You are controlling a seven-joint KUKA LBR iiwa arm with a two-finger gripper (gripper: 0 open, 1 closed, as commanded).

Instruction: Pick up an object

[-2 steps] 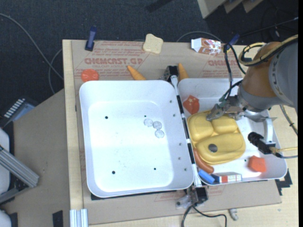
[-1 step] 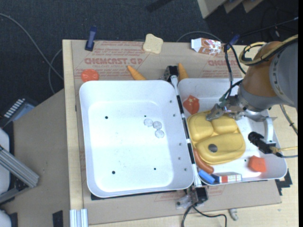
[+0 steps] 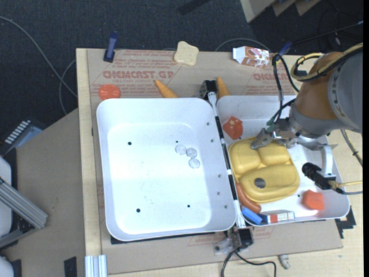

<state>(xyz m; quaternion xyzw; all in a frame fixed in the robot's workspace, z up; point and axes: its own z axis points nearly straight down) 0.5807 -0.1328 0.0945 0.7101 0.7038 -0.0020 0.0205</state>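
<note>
End effector (image 3: 271, 136) over the right bin (image 3: 253, 104).
Its finger spread cannot be told; it sits at the top edge of a glossy, lumpy yellow plastic object (image 3: 264, 169) lying in that smooth white bin.

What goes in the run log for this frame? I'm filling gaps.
arm: over right bin | gripper: above yellow object | grasp: unconfirmed

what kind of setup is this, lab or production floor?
Likely a robotics lab grasping rig: a grey arm with an orange band over two shallow white bins, a cardboard-covered bench, loose cables, and toy-like objects such as a yellow plastic piece.
</note>
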